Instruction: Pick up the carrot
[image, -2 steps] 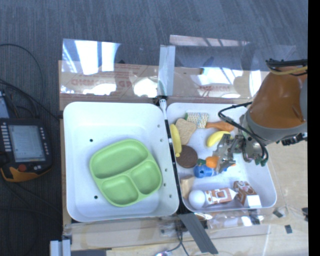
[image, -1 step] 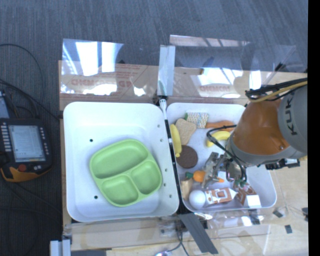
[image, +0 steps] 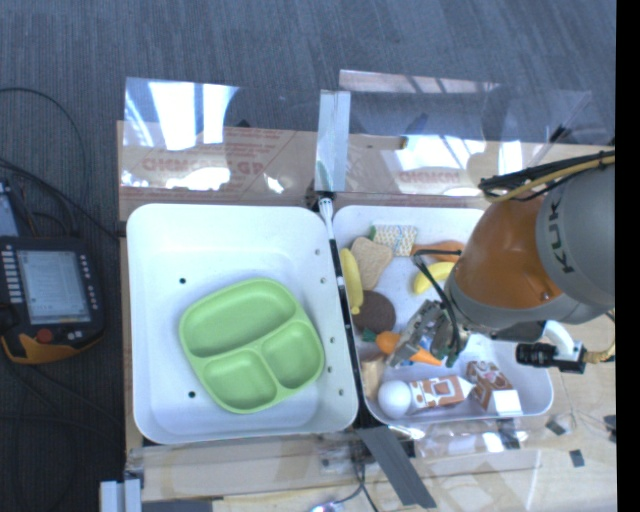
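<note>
The gripper (image: 428, 338) hangs low over the right bin (image: 535, 400), and its fingers close on the carrot (image: 424, 353), whose orange body shows between them near the middle of that bin. The grey arm (image: 545, 265) with its orange band comes in from the right. On the worktop, the 2 white bins lie side by side. The left bin (image: 170, 240) carries a green plate (image: 252, 343) with 3 compartments. In the right bin, a banana (image: 350, 280) lies along the left wall, a brown round thing (image: 377, 311) just beside it, a small carton (image: 440, 392) below the gripper, and a white egg (image: 394, 398) touching the carton.
</note>
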